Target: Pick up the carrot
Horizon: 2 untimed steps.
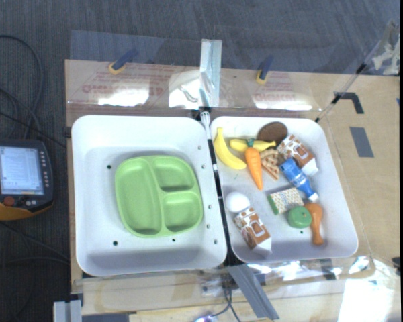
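The carrot [254,167] lies in the right bin [336,180], in its upper left part, with its broad end toward the back and its tip toward the front. It rests just beside the bananas [226,151] on its left and touches or nearly touches a waffle-patterned piece [271,162] on its right. Nothing grips it, so by my reading the task stands at its very start: the approach has not begun, and the carrot sits untouched among the other toy foods.

The next move calls for a descent over the carrot's middle, with the fingers set across its narrow width (the long axis runs roughly front to back). Crowding is the difficulty. The bananas and the waffle piece leave little room on either side, so a finger could land on a neighbour or nudge the carrot askew.

The state of the hand I cannot tell, and no guess is offered.

Several things are hard to make out. A dark brown rounded item [273,131] at the back of the bin is partly covered by its neighbours. The blue bottle [298,176] overlaps a small carton, so their edges blur together. Glare on the clear sheet behind the bins washes out what lies there. The left bin [94,247] holds 1 green divided plate [158,194], with 3 compartments, well apart from the carrot.
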Available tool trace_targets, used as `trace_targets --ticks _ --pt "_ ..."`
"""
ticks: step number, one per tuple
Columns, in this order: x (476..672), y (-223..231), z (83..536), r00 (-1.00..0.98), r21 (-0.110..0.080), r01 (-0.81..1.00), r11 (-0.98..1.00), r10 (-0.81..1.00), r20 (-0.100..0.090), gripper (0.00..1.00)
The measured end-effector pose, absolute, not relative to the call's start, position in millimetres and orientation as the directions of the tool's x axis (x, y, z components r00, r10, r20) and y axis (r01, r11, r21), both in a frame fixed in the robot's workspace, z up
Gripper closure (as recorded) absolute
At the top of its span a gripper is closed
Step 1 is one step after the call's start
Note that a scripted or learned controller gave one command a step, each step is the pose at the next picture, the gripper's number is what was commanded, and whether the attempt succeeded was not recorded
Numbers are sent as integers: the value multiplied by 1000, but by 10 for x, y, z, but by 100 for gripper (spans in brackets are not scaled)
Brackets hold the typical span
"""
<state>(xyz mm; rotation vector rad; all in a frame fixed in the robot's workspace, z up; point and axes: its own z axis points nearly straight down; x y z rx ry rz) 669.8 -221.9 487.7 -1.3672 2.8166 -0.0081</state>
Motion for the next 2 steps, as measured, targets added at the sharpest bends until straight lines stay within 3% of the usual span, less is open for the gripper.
trace_targets --ticks 1,2 --pt "6312 -2222 4843 -242 -2 -970 242 -970 -4 100" --pt "6246 -2218 4829 390 -2 -921 -390 -921 -5 100"
